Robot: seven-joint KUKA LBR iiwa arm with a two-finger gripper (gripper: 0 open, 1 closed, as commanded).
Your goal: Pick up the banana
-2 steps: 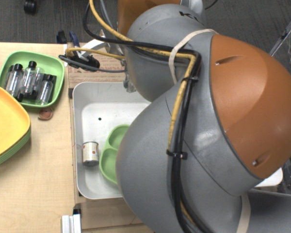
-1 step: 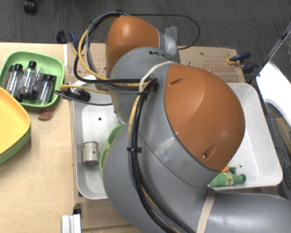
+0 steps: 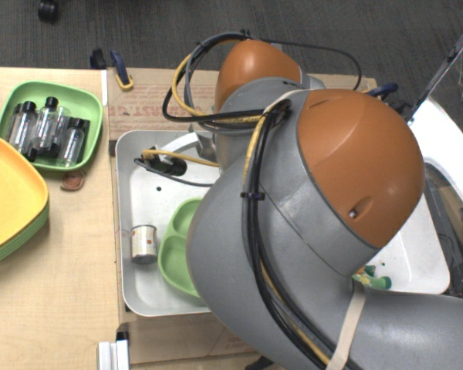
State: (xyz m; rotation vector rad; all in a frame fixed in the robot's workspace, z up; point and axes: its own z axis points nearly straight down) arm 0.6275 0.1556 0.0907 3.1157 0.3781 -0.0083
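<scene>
Hidden: arm (image 3: 309, 230) covers most of both bins. Pincer (image 3: 204, 146) mostly under the arm, at the L bin's far side; open or closed cannot be told. Banana: place cannot be told.
L bin (image 3: 127, 206): 1 can (image 3: 143, 243), upright; 2 green dishes (image 3: 179, 262), overlapping, partly behind arm.
R bin (image 3: 424, 262): 1 small green item (image 3: 376, 282), cut off by arm, kind unclear.
Counter (image 3: 54, 307), pale wood: 1 green tray (image 3: 89, 106) w/ abt 5 vials (image 3: 50, 126); 1 stack of yellow plates (image 3: 11, 199), cut off at frame edge.
Room: dark carpet (image 3: 293, 10); chair castor (image 3: 50, 8).
</scene>
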